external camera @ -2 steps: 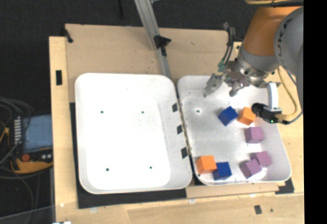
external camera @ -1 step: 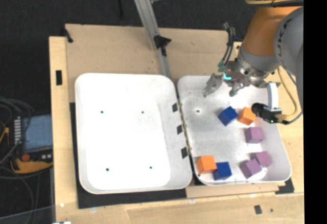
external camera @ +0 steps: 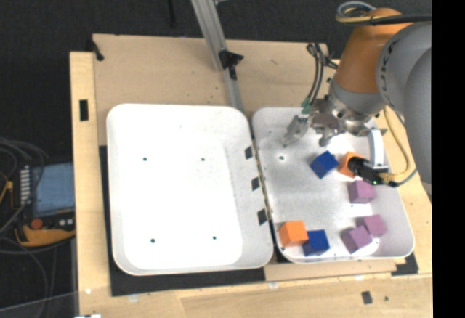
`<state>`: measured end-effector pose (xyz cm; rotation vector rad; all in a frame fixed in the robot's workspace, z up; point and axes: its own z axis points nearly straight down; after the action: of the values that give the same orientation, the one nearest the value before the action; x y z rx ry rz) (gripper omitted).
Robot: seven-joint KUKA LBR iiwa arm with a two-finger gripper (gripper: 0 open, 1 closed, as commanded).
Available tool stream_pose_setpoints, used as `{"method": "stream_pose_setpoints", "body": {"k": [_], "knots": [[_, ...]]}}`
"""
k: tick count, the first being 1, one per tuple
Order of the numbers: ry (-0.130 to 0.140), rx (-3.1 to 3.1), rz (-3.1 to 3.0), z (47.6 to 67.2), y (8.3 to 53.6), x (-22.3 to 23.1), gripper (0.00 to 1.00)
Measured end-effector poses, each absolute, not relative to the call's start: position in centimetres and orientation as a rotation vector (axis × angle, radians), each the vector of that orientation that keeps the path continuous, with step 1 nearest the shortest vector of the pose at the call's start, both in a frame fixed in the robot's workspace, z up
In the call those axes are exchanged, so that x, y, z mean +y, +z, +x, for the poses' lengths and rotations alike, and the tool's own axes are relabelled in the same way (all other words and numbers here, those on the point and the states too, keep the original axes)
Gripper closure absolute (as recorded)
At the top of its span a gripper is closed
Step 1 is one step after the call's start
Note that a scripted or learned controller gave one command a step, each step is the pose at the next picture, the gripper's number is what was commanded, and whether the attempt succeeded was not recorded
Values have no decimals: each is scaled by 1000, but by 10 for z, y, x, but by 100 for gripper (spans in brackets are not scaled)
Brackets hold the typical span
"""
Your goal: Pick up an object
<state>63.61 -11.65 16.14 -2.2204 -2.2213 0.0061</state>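
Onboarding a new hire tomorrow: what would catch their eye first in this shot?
Probably the arm, grey with an orange band, reaching in from the right with its gripper over the far end of the right bin. Next, the coloured blocks scattered in that bin: a blue one near the gripper, purple ones along the right side, and an orange one beside another blue one at the near edge.

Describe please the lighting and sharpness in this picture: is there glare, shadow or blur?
Camera view: even, rather flat light; the left bin is bright, nearly washed out, without strong glare. Soft shadows lie beside the blocks, as at the blue block. The gripper looks slightly blurred; the dark floor around the bench shows little detail.
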Motion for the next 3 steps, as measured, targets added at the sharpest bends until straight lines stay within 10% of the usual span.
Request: {"method": "stream_pose_setpoints", "body": {"k": [2, 3], "knots": [[4, -2221, -2223, 637, 96, -115, 0], [-3, -2220, -2228, 639, 109, -116, 100]]}}
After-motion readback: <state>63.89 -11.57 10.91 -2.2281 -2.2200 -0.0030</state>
